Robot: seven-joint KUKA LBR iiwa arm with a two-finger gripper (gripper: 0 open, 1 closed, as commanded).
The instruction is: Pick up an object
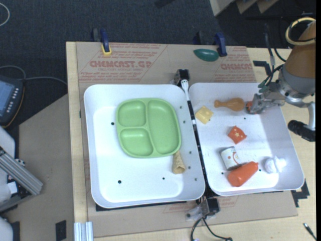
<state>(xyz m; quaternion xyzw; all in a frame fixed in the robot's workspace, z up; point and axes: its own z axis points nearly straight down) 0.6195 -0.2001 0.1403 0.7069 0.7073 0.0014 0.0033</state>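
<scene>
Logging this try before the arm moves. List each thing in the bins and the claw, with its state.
green divided plate: flat in left bin, right way up
cone: lying beside plate's lower right edge
yellow cheese wedge: loose in right bin
drumstick: lying flat, just left of claw
red block: loose
small can: against the carrot
carrot: lying flat
white bottle: on its side
claw: low over right bin

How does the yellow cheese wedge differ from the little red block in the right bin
The cheese wedge is pale yellow, while the red block is orange-red with a light spot on it. The cheese wedge lies close to the right bin's left wall near the divider; the red block sits nearer the bin's middle. The cheese wedge looks slightly larger and flatter than the red block. Both are small, lie loose in the same bin, and are apart from the gripper.
</scene>
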